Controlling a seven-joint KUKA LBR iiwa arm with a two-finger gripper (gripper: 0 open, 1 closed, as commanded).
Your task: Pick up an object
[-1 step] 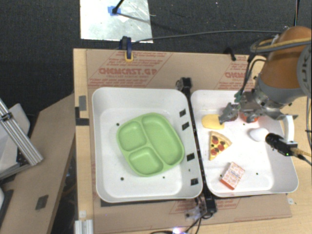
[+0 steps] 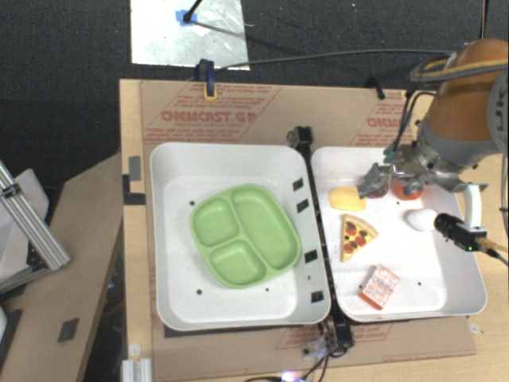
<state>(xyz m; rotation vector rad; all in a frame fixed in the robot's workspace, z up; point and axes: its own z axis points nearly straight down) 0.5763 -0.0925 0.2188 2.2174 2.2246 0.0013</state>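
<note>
Pizza slice (image 2: 357, 236) below-left of fingers (image 2: 374, 183)

A green divided plate (image 2: 242, 235) with three compartments lies in the left white bin (image 2: 171, 213). Under both bins there is a brown board (image 2: 231, 114) with red letters. A blue and yellow clamp (image 2: 207, 78) sits on its far edge, near a shiny silver sheet (image 2: 159, 22).

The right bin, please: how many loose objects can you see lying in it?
4: yellow piece by the hand, pizza slice mid-bin, small box in front, white piece right. The arm may hide more.
</note>
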